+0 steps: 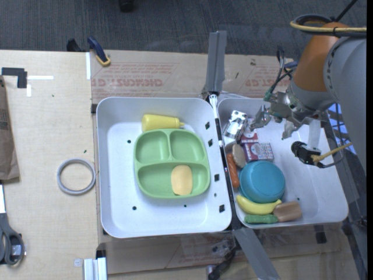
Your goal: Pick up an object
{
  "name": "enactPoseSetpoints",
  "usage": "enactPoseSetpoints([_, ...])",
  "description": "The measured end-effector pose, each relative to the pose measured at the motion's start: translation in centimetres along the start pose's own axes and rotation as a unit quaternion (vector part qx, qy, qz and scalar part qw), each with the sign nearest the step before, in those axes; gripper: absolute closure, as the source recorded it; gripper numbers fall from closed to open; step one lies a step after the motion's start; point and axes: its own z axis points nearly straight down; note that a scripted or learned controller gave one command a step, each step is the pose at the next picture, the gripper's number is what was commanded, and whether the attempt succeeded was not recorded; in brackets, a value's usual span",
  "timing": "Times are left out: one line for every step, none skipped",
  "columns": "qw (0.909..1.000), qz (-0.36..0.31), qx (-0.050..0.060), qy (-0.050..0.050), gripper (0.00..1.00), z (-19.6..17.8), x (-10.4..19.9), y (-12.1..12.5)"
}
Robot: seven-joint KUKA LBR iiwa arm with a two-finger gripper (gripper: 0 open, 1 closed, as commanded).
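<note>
Two white bins are sitting side by side on your bench (46,133), and the arm (341,69) is reaching in from the right over the far part of the right bin (326,203). Your left bin (116,174) is carrying a green divided tray (152,156), with a pale yellow oval piece (182,179) lying in its near compartment and a yellow bottle (159,122) lying just beyond its far edge. In the right bin, a blue bowl (262,181) is resting near the middle, with a red-and-white box (257,151) just behind it, a banana (256,205) touching its near side, a brown block (288,211) and a green piece (260,219) beside the banana, and an orange carrot (233,171) along the left wall. Your end effector (277,112) is hanging above the bin's far end; you cannot tell from here whether it is released or clenched. A shiny silver object (235,123) is lying just left of it. A grey ring (76,175) is lying on the bench, well apart from everything else.
</note>
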Motion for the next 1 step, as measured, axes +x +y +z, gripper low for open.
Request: enactPoseSetpoints([0.9918,-0.128,-0.003,-0.004,0.0,5.14,-0.03,0.37])
